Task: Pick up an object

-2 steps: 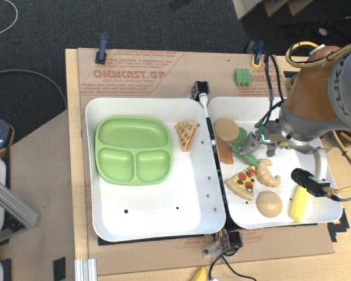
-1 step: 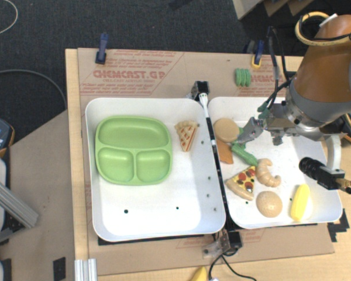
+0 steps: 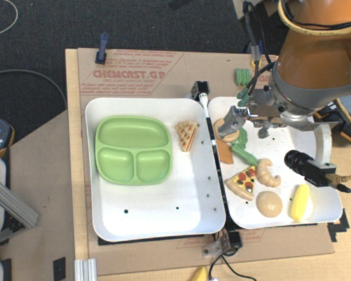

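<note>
Left bin point(image 3: 105, 215) has a green divided plate point(image 3: 133, 150) sitting in its far-left part, and a waffle-patterned toy wedge point(image 3: 186, 135) just to the right of it, close to the wall shared with the other bin. Both bins sit on a cardboard-covered desk point(image 3: 128, 69).

Right bin point(image 3: 316, 215) is where the clutter is: an orange strip point(image 3: 224, 151) and a green piece point(image 3: 244, 154) along the left side, a toy pizza slice point(image 3: 243, 183), a croissant point(image 3: 267, 173), a tan round bun point(image 3: 269, 204), and a yellow piece point(image 3: 300, 202) near the right edge (looks like a banana or corn, can't say which).

The gripper point(image 3: 233, 126) hangs over the far-left corner of the right bin, right above a tan item point(image 3: 238, 137). Jaws: can't tell if they're apart or together from this angle, and I don't see anything held between them.
</note>
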### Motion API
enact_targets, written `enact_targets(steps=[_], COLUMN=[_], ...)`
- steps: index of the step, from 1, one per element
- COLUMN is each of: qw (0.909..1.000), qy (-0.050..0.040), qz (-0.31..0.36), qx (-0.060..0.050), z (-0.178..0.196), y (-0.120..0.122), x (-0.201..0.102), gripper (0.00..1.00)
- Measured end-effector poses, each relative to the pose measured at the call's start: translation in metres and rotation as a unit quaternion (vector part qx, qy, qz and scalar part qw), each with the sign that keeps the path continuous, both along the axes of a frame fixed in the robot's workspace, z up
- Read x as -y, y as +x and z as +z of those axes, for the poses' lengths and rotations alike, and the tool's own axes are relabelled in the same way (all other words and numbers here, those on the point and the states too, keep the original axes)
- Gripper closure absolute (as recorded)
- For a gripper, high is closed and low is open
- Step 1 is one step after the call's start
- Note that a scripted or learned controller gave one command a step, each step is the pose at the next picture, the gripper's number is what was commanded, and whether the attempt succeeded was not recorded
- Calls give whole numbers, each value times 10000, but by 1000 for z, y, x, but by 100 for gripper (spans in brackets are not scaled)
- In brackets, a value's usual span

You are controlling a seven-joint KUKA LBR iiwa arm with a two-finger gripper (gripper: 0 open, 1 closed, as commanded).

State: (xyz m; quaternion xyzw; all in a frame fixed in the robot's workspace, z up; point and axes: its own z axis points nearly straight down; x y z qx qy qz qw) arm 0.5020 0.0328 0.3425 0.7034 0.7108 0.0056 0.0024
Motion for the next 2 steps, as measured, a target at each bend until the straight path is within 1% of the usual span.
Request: enact_targets(steps=[1, 2], qw=[10000, 10000], qy=[-3, -9], qz=[-12, -29], qx=[-4, -22], z=[67, 102], y=[18, -13], x=[-62, -94], gripper=[0, 0])
